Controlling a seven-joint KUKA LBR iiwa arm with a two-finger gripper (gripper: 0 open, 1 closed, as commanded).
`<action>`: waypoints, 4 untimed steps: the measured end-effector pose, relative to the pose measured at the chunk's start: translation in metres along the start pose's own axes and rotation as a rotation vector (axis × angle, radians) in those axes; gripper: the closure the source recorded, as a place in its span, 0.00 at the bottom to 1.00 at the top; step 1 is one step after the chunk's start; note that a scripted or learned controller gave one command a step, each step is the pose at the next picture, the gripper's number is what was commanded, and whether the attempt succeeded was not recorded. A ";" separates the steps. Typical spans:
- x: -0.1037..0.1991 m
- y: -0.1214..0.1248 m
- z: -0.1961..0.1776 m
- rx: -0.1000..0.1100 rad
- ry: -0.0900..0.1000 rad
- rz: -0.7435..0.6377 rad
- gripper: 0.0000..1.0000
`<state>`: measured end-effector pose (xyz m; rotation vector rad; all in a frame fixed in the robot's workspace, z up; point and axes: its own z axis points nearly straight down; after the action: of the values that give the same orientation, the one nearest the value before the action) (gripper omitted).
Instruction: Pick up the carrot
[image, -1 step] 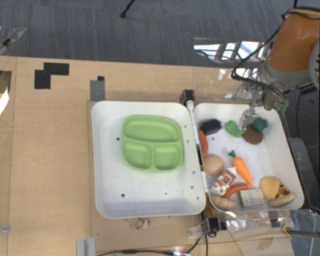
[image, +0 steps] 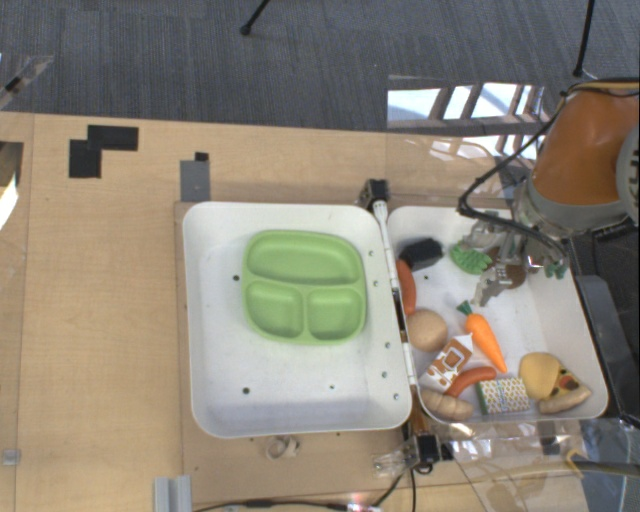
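Camera view showed our gripper (image: 495, 282), grip state unclear, above the carrot (image: 485, 338); we feared crowding from the potato (image: 428, 329) could spoil the grasp.

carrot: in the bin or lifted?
In the bin. The carrot lies flat on the right bin's floor, with the gripper just above it.

The bench (image: 110, 330) is showing a pale, matt wood-like top, while both white bins (image: 215, 400) are looking like smooth plastic with a faint sheen. The green tray (image: 303, 285) is reading as smooth matt plastic (its three compartments are catching soft highlights), and the carrot (image: 485, 338) is looking like glossy orange plastic. The gripper (image: 492, 283) is showing bare grey metal.
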<state>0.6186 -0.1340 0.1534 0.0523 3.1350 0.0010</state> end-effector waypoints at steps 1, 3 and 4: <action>0.084 0.006 0.063 0.002 -0.012 0.006 0.00; 0.080 0.008 0.050 0.003 -0.022 -0.001 0.00; 0.103 -0.055 0.063 0.006 -0.012 -0.220 0.00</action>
<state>0.5146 -0.1859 0.0901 -0.2903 3.1104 -0.0100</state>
